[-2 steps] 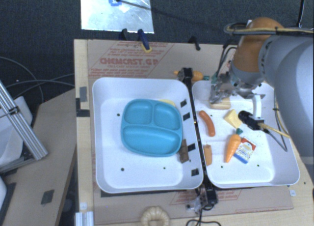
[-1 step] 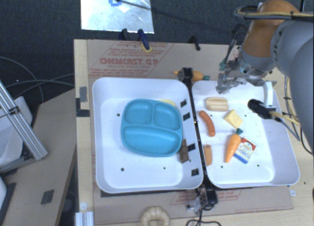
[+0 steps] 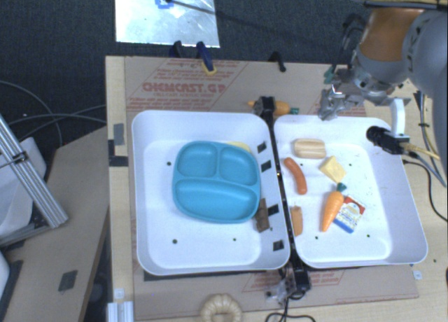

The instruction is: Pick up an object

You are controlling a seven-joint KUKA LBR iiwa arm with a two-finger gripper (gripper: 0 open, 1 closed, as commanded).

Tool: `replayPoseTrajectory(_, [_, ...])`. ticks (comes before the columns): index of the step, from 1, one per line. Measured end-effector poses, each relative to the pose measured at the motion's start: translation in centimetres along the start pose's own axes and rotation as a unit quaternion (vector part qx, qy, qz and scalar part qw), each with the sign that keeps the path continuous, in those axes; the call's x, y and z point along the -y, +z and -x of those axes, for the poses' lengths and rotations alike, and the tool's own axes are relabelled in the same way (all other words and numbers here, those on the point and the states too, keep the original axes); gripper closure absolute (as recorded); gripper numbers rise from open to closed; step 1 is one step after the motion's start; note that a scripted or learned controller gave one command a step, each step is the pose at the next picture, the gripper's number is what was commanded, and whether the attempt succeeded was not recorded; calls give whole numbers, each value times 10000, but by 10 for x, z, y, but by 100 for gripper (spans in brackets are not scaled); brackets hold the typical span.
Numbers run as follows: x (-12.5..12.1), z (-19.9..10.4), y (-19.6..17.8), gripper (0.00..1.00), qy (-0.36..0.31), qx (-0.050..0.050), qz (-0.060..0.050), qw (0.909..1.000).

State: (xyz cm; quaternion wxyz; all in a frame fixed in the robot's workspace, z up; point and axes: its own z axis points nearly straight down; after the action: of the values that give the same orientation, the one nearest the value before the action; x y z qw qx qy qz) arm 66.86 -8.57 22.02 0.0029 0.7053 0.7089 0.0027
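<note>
My gripper (image 3: 331,108) hangs over the far rim of the right bin (image 3: 399,205), with nothing visibly held in it. Below it in that bin lie a tan bread roll (image 3: 309,148), a red-orange sausage (image 3: 295,175), a yellow cheese wedge (image 3: 333,169), an orange carrot (image 3: 332,208), a small red, white and blue packet (image 3: 349,216) and a short brown piece (image 3: 297,220). The roll is the nearest of these to the gripper.
The left bin (image 3: 157,194) holds a blue divided plate (image 3: 217,180), a pale yellow thing (image 3: 241,147) behind it and a brown piece (image 3: 262,220) by the divider. A small orange item (image 3: 280,108) lies behind the bins. A pale ring (image 3: 222,308) sits at the bench front.
</note>
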Motion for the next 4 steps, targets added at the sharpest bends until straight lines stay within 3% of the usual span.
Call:
replayPoseTrajectory(1, [16, -59, -9, 100, -15, -6, -29, 10000])
replayPoseTrajectory(2, [10, -63, 4, 100, -2, 1, -29, 10000])
replayPoseTrajectory(3, [25, -65, 0, 100, 21, 2, -32, 10000])
replayPoseTrajectory(4, [10, -67, 4, 100, -2, -3, -26, 10000])
